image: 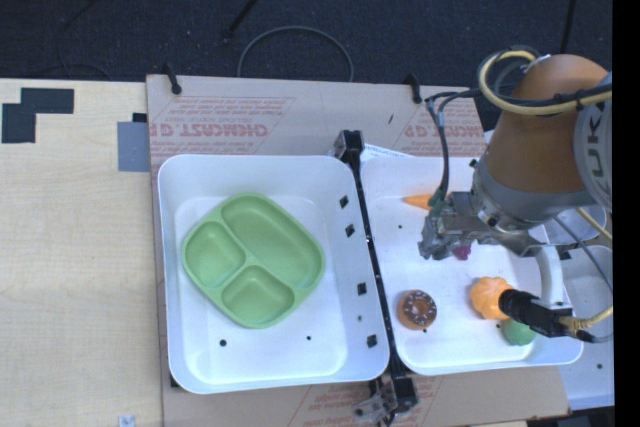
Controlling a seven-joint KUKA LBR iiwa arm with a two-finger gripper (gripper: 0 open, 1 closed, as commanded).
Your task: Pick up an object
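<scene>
My gripper [438, 240] hangs low over the middle of the right bin [400, 255], under the grey wrist and orange band. A small purple object [461, 253] peeks out just right of the gripper; whether it is held I cannot tell. An orange wedge [416, 201] lies at the back of this bin, just behind the gripper. A brown sprinkled donut [417, 309] sits toward the front. To its right rest an orange round fruit [487, 296] and a green object [517, 333], partly covered by a black fitting.
The left bin [190, 355] holds a green divided plate [252, 258]. A black divider [362, 245] separates the two bins. Cables and a black fitting [535, 313] trail from the arm over the right bin's front right corner.
</scene>
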